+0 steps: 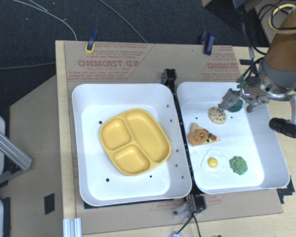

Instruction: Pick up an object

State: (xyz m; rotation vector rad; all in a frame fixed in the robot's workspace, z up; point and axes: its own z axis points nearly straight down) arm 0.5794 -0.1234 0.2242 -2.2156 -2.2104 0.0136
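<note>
The left bin [86, 132] is sitting at the near left of the bench [64, 73] and is carrying a yellow divided plate [134, 141], which is lying flat at its centre with three compartments facing up. The right bin [266, 177] is lying just beside it, the two rims meeting along the middle. Within the right bin, a fried egg [212, 162] is resting at about 7 o'clock of the bin's centre, and a green broccoli piece [238, 165] is sitting near it at about 5 o'clock, apart from the egg. A pizza slice [202, 136] is lying at about 9 o'clock, just above the egg. A round speckled cookie [217, 115] is lying at about 11 o'clock, farther back. The gripper [230, 102] is hanging directly over the cookie's far edge, at about 12 o'clock of the bin; its two grey prongs are pointing down toward the cookie, and how wide they are standing cannot be told. Nothing is showing between them. The arm [283, 53] is reaching in from 3 o'clock. Two blue clamps [91, 40] are gripping the bench's far edge.
</note>
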